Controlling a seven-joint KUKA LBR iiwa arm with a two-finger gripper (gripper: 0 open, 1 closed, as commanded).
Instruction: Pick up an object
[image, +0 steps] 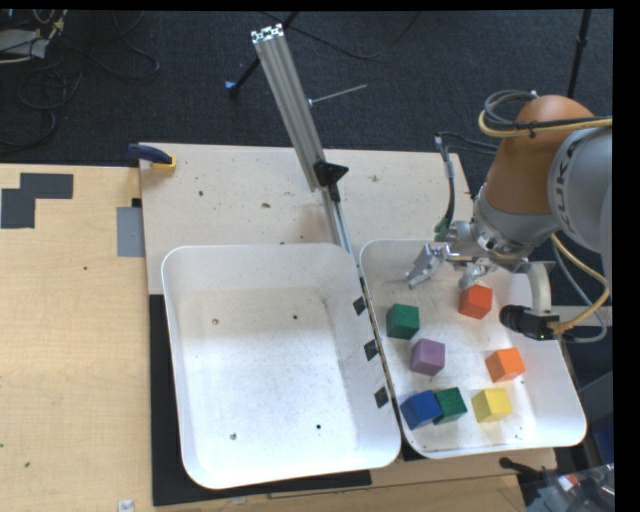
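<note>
My gripper (450, 268) hangs over the back of the right bin (572, 428), open, its fingers spread with nothing between them. A red cube (476, 300) lies just below and to the right of the gripper, close to one fingertip. Lower in the same bin lie a green cube (403, 320), a purple cube (428, 355) and an orange cube (505, 363). Along the bin's front sit a blue cube (421, 408), a dark green cube (451, 403) touching it, and a yellow cube (491, 404).
The left bin (172, 262) stands beside the right one, their rims meeting at a divider with black clips (369, 348). A slanted aluminium bar (296, 110) rises behind the bins. A black cable end (522, 319) hangs near the red cube.
</note>
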